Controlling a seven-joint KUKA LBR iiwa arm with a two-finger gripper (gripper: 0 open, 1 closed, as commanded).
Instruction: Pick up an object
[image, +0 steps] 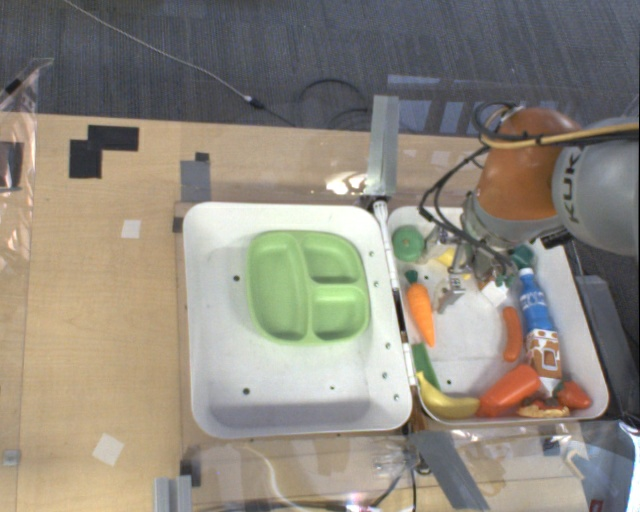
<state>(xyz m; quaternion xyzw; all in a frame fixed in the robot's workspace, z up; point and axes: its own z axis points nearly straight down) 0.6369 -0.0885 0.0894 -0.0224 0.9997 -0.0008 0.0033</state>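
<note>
Banana (447, 402) lies along right bin's (592, 352) near edge, beside red pepper (512, 389). Blue-capped bottle (537, 325) runs near-to-far along right wall. Carrot (423, 313), long axis near-to-far, tip toward camera, by left wall. Gripper (462, 280) hangs just beyond carrot; finger state cannot be told. Green divided plate (306, 286) sits in left bin (215, 395).

The grey, rounded metal arm segment (606, 185) has a smooth, slightly glossy casing, and dark lettering marks its surface, cut off so that it cannot be read in full. Next to it sits a bulbous orange band (520, 165) with a shiny highlight on top. Thin black cables (447, 187) loop loosely around the orange part and trail over the wrist. Below it, the small metallic two-finger gripper (462, 278) shows silver and dark parts, too small to make out in detail.
</note>
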